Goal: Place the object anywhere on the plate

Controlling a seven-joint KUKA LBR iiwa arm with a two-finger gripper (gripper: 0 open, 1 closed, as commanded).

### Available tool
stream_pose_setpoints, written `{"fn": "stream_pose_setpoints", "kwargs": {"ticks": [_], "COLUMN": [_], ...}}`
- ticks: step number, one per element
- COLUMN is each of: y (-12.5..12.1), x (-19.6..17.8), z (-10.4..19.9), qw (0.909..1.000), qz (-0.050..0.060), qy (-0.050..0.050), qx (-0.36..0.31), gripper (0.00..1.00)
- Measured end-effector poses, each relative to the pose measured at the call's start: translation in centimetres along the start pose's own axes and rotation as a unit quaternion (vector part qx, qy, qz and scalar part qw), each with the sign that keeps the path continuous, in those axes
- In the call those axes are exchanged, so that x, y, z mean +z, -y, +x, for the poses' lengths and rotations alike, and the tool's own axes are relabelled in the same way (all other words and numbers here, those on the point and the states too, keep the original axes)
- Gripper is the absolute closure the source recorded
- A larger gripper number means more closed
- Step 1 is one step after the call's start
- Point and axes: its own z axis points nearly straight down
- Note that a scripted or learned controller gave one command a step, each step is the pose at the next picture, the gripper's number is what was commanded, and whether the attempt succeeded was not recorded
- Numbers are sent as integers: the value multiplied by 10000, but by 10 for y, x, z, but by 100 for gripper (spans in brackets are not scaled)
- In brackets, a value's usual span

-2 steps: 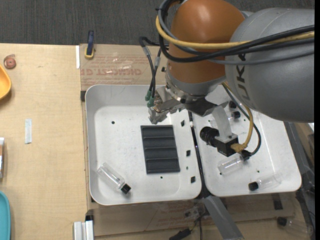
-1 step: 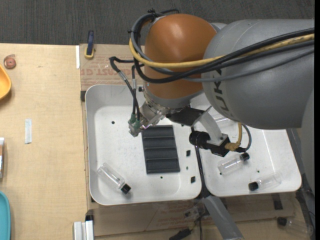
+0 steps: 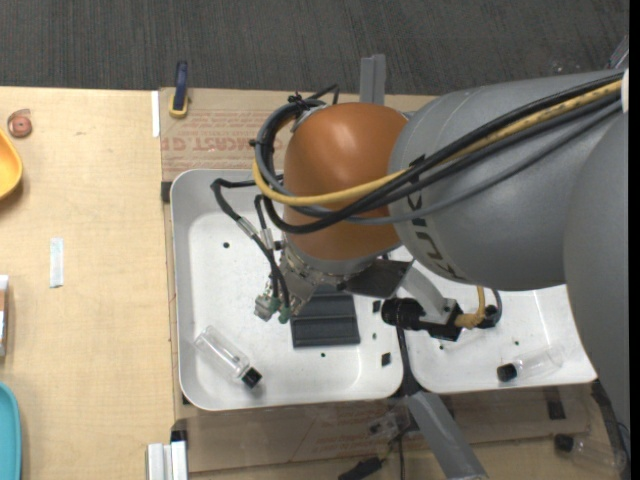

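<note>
hanging over the left bin [image 3: 195,268], the gripper [image 3: 322,320] sits right of a clear vial [image 3: 228,355]; how wide it stands, i cannot tell.

Much of both bins [image 3: 200,268] behind the arm [image 3: 480,188]

dark carpet floor [image 3: 300,18] behind a light wooden bench [image 3: 90,218].

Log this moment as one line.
arm: over left bin | pincer: low in left bin, grip unclear | clear vial: lying in left bin, front corner, apart from pincer | second vial: right bin
</note>
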Motion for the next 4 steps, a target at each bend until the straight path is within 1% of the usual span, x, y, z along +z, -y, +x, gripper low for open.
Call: {"fn": "stream_pose_setpoints", "kwargs": {"ticks": [1,2,3,4], "y": [-39,-15,-48,-29], "x": [-23,-27,-109,-58], "z": [-29,8,-34,-9], "qw": [9661,9829,9960,9884], "qz": [-20,-10,-18,-7], "qy": [14,5,18,8], "qx": [-2581,-1842,-889,-1516], "gripper": [100,100,100,100]}}
